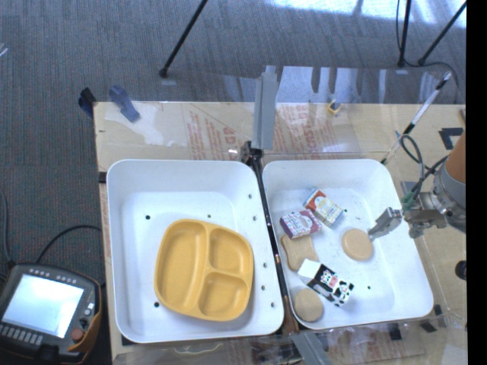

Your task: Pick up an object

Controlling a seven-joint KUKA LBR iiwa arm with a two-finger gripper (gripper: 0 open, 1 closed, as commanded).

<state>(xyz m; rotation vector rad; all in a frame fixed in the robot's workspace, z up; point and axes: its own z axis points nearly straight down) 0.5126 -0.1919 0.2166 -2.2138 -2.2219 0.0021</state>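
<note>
Gripper is positioned above the right bin, just beside a tan disc; finger state cannot be told. A yellow tray is contained in the left bin.

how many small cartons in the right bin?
3: one carton at upper middle, one purple carton just to its left, one cow-print carton lower down. None seem hidden.
</note>
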